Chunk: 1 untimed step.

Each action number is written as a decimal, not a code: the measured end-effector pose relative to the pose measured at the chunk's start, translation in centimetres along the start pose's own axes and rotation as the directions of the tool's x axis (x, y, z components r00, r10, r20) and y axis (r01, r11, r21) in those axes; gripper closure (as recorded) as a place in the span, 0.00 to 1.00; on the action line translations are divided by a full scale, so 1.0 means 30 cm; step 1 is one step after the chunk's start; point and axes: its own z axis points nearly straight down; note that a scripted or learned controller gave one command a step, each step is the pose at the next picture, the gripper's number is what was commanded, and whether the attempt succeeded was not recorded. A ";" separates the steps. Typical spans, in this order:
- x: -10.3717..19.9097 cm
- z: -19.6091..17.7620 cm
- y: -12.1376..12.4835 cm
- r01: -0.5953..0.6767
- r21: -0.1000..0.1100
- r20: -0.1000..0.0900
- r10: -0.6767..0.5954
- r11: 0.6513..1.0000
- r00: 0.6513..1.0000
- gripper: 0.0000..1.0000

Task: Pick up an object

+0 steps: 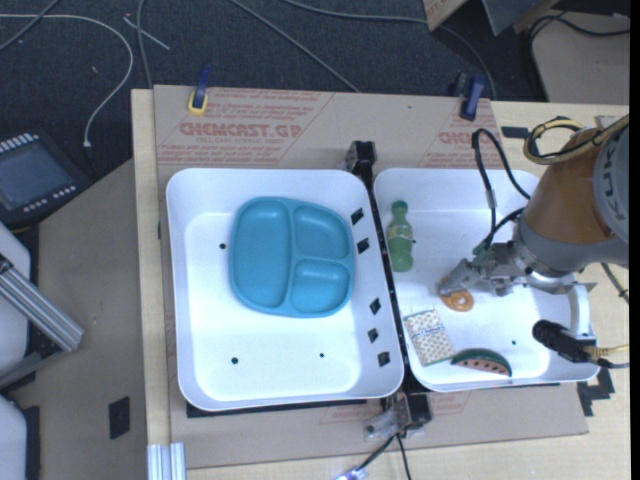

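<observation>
A: Where is the gripper [458,290] sitting?
B: Low in the right bin [520,190], over an orange piece [459,302]. I cannot tell how wide the jaws are standing, or whether they are gripping it.
A: What is risking failure?
B: The piece is lying flat, so closing could be nudging it aside toward the packet [430,336].

The grey arm [575,208] reaches in from the right, bent down, its wrist angled leftward.

Black cables [110,38] on dark floor
</observation>
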 end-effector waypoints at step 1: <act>0.007 -0.048 0.012 0.003 -0.010 -0.002 -0.003 1.000 1.000 1.00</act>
